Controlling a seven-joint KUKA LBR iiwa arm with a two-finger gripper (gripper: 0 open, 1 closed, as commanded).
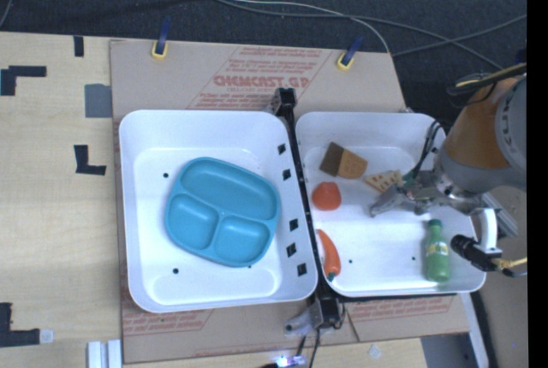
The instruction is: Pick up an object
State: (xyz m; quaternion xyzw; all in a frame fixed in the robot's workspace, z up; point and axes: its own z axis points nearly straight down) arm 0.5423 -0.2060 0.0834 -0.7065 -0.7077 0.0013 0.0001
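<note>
Left bin (137, 186) holds a blue tray (223, 210) with three sections, lying flat near the middle, well apart from the arm. Nothing at risk there.

Right bin (377, 276) has the pickable things. Carrot (328, 253) lies tight against the divider wall at the left edge. Just above it, an orange-red round piece (326, 196). Brown block (342, 161) sits further up, and a tan waffle-like bit (383, 181) lies just right of it. Green bottle (437, 251) lies near the right wall, cap pointing up the frame.

Gripper (387, 204) is low in the right bin, fingers (382, 205) pointing left, just below the waffle bit and near the round piece. Fingers look close together with nothing visible between them.

Risks, as I judge them:
- Pressed-together fingers would shove a thing, not grasp it; the round piece would likely roll away.
- Waffle bit sits just beside the fingers, so a descent could clip it or nudge it into the block.
- Carrot hugs the wall, leaving little room for a finger on that side.
- Bottle lies near the wrist (449, 186); a sweep could knock it.
</note>
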